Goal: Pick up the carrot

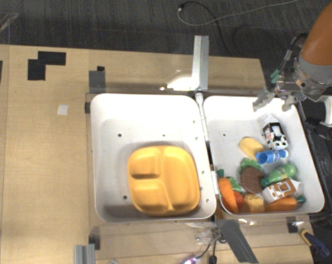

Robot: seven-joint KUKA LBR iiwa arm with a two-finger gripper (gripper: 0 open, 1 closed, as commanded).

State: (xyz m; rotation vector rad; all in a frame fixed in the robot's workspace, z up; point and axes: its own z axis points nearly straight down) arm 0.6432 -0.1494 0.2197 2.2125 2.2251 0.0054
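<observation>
The gripper [276, 99] is hanging open over the top of the right bin [232, 120], holding nothing. The carrot [228, 194] is lying in the toy pile [263, 175] below. A yellow tray [163, 179] is sitting in the left bin [116, 120].

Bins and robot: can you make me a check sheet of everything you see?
Surface: wooden bench bearing left bin and right bin.
Job's things: carrot lies in the right bin's near left corner, by other toys.
Clutter: yellow tray in left bin; toy food pile in right bin.
Claw: claw hangs over the right bin's far edge, open, holding nothing.
Cables: white cable on the floor behind.
Surroundings: dark carpet; black tape marks on bench.
</observation>
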